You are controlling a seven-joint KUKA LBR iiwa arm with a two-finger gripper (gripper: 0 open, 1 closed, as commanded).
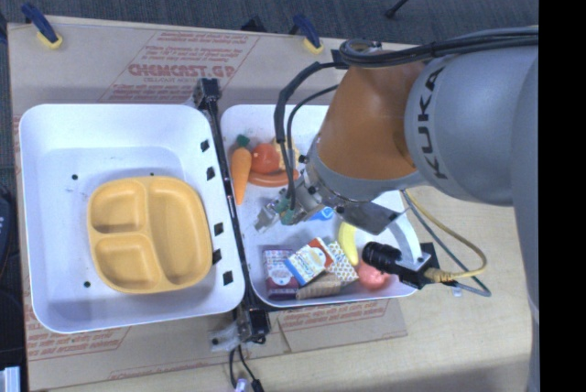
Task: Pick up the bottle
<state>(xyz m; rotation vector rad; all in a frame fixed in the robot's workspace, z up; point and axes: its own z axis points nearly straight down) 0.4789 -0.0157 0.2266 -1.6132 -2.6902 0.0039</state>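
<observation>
My gripper [277,214] hangs low over the middle of the right bin [240,120], under the arm's broad orange wrist [366,129]. A small blue and white piece [322,213] peeks out just right of the gripper; it may be part of the bottle, but the arm hides most of it. Something greenish [291,215] sits right at the gripper tip, too small to identify. I cannot tell whether anything is held.
In the right bin lie a carrot [240,173], a red-orange item [267,158], snack packets [307,264], a yellow banana-like piece [348,243] and a pink-red item [371,277]. The left bin [46,152] holds a yellow divided tray [146,233].
</observation>
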